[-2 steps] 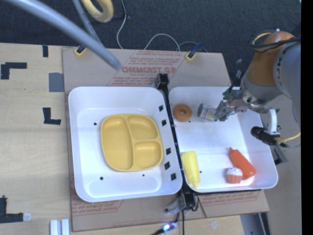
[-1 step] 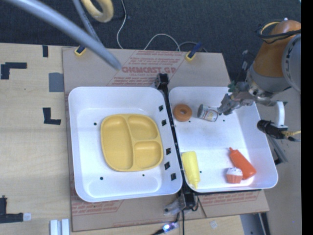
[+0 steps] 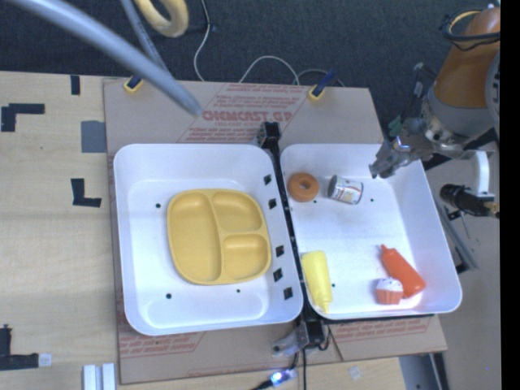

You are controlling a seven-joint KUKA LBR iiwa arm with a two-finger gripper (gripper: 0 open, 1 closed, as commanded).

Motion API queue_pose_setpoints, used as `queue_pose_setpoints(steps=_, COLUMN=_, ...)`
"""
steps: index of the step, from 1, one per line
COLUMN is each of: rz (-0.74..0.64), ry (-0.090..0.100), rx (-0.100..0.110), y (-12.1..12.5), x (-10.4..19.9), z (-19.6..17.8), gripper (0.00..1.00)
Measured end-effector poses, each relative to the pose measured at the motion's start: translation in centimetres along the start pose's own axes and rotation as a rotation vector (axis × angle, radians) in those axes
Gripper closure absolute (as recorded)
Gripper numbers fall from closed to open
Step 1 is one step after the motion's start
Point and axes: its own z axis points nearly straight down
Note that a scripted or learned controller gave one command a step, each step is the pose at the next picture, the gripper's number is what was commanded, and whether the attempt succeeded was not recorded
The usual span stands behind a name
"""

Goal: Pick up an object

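While the pincer (image 3: 383, 167) is hanging over the right bin's (image 3: 435, 218) far edge, nothing is getting picked up yet.
Whether it is apart or together, nobody can tell; the small jar (image 3: 345, 190) is lying just beside it.

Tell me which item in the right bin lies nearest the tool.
The small can, lying on its side just left of the tool. The donut sits farther left; the yellow bottle, orange bottle and cupcake lie toward the near edge.
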Motion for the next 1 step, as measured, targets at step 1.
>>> queue_pose_setpoints(steps=1, rz=0.000, ry=0.000, rx=0.000, y=0.12, x=0.05, z=-3.64, gripper=1.00)
